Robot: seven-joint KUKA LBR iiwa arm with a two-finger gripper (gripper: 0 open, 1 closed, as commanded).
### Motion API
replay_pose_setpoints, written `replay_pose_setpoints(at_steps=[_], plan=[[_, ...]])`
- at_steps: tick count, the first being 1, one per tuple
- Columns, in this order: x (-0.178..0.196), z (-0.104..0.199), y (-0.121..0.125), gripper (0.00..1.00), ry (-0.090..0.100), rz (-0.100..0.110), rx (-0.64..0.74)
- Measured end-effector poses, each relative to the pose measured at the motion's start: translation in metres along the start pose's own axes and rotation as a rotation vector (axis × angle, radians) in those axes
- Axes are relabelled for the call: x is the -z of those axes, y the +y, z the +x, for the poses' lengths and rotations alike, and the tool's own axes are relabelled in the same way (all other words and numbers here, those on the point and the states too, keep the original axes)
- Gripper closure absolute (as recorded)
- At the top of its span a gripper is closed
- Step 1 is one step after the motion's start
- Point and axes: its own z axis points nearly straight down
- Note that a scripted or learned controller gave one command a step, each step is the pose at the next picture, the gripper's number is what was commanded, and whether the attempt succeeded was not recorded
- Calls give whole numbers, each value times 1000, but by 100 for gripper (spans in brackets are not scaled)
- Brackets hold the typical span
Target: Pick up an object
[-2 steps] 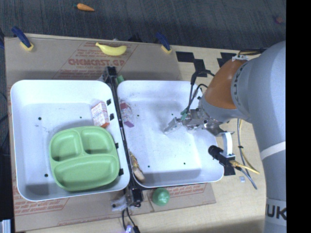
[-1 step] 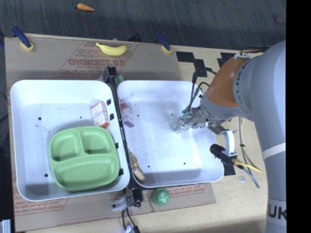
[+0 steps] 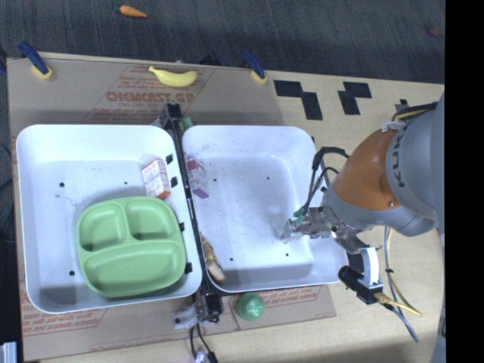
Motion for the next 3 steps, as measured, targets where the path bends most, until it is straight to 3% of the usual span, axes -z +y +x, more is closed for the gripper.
replay_pose_setpoints(at_steps=[1,2,3], plan=[[-12,1,-6,100,0,-2,1],[-12,49,-6,100,2,-1,3],[-11,5,-7,100,0,-4,-3]])
